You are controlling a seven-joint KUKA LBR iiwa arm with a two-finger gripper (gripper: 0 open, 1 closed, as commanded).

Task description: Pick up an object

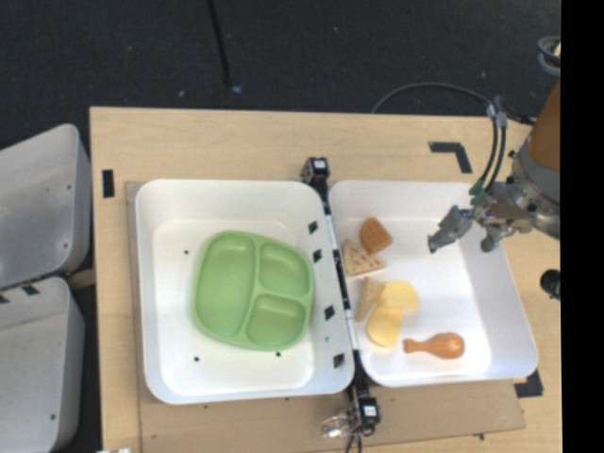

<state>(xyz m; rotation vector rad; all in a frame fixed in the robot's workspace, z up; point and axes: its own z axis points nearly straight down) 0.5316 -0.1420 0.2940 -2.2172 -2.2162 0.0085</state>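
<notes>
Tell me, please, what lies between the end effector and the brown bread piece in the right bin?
In the camera view, just bare white bin floor separates the end effector from the brown bread piece.

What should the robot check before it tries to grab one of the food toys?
1. Toys in reach: ok. The drumstick, yellow pieces, brown piece and wedge all lie in the right bin.
2. Gripper over that bin: ok, near its upper right.
3. Gripper carrying nothing: ok, nothing shows between its fingers.
4. Fingers spread enough: cannot tell.
5. Easy target: ok. The drumstick lies apart from the others; the yellow pieces touch.
6. Green tray out of the way: ok, in the left bin.
</notes>
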